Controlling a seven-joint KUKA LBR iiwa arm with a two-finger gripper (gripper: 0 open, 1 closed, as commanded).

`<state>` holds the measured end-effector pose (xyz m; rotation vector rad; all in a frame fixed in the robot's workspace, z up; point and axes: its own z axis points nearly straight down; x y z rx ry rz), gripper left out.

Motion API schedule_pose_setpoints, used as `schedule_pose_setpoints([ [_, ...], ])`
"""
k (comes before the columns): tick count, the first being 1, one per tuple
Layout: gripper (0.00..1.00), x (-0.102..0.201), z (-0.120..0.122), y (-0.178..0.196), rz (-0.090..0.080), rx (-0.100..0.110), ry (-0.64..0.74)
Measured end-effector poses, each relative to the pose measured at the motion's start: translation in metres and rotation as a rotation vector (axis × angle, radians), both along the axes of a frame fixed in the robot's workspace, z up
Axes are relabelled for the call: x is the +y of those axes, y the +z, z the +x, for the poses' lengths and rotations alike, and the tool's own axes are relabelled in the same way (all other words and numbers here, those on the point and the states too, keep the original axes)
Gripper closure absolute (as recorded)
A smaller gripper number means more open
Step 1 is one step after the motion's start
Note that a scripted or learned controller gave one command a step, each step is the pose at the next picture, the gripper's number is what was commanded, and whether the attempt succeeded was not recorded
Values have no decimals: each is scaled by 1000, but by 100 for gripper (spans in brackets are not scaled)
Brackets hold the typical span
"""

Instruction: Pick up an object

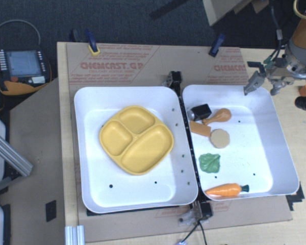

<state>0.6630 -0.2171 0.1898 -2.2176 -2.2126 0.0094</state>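
Camera view from above the bench. Two shallow white bins lie side by side on a brown board printed with red lettering; the black divider clamp (174,78) at the far end of their shared edge serves as the landmark here.

Left bin (86,137): left of the clamp and nearer the viewer. It holds a yellow three-compartment plate (136,146), lying flat at its centre.

Right bin (275,137): right of the clamp. A small black block (201,110) lies just nearer than the clamp and slightly to its right, close to the shared edge. Touching the block on its right is a tan drumstick-shaped toy (216,117). Just below them lie an orange-tan wedge (200,129) and a beige round disc (220,138), which touch each other. Farther from the clamp, toward the viewer, lies a green leaf-shaped toy (210,162), and beyond it, at the bin's near wall, a carrot (225,190) with its green top pointing right.

Gripper (265,84): well to the right of the clamp, above the far right corner of the right bin. Its two fingers stand apart, with nothing between them. The arm (301,45) rises from it toward the upper right.
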Motion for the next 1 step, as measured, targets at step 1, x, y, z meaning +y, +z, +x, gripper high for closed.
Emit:
schedule_pose_setpoints([
  [1, 0, 0, 3, 7, -3, -12, 3],
])
